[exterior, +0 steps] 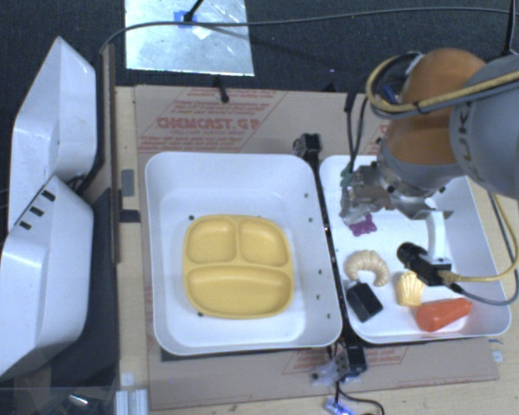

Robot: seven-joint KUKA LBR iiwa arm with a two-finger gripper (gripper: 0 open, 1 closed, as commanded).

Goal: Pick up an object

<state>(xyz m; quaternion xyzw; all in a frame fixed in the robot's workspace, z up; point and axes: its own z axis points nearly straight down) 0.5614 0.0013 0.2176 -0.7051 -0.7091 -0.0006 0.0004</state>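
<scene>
Camera view sets the gripper [361, 207] low in the right bin [493, 318], near its left wall, over a purple object [362, 226]; finger state I cannot tell. Descend squarely, clearing the croissant [368, 266] just below it

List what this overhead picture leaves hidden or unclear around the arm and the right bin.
- Gripper: finger state unreadable; the wrist housing blocks the camera view.
- Purple object: mostly covered by the gripper, so its shape and any contact are unclear.
- Right bin: its far half lies under the arm.
- Arm: cut off by the right edge.
</scene>
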